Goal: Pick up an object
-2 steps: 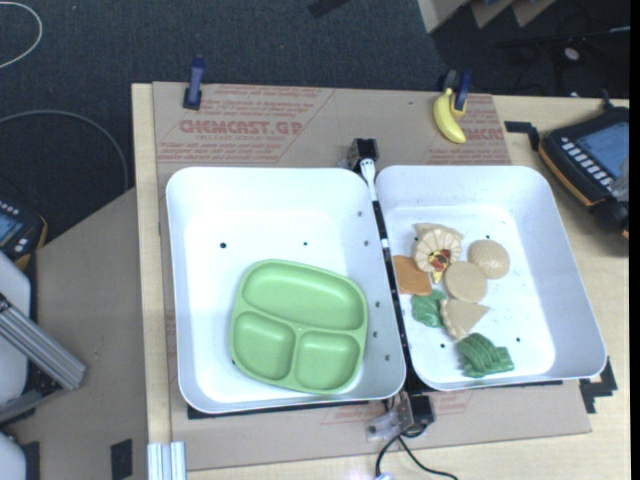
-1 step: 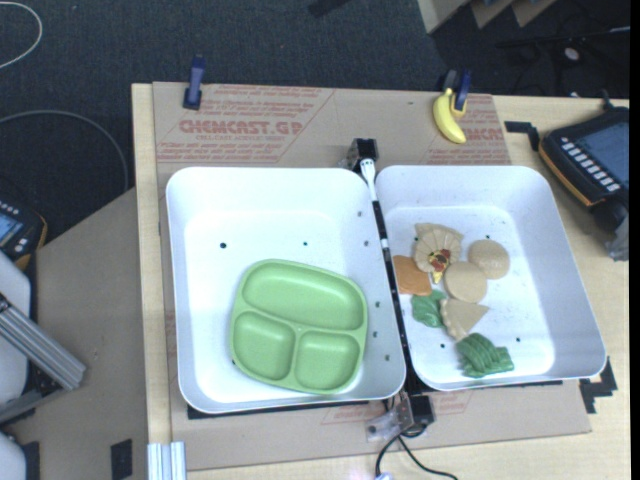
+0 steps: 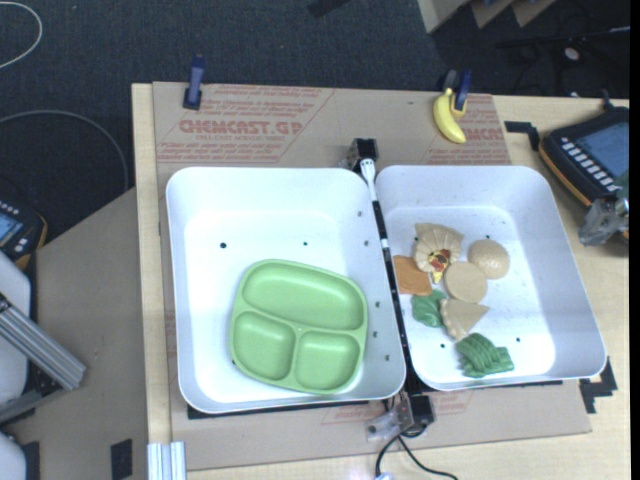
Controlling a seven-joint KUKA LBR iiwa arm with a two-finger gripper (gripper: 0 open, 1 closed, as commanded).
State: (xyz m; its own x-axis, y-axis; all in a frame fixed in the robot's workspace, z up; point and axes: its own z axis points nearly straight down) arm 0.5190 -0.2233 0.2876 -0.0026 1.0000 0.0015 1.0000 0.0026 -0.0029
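Tool's state cannot be told; green toy (image 3: 486, 355) in right bin (image 3: 560, 218) lies lengthwise roughly left-right.

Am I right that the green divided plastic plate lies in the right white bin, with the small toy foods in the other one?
Not quite: the camera view shows the green divided plastic plate in the left white bin. The small toy foods are in the right white bin.
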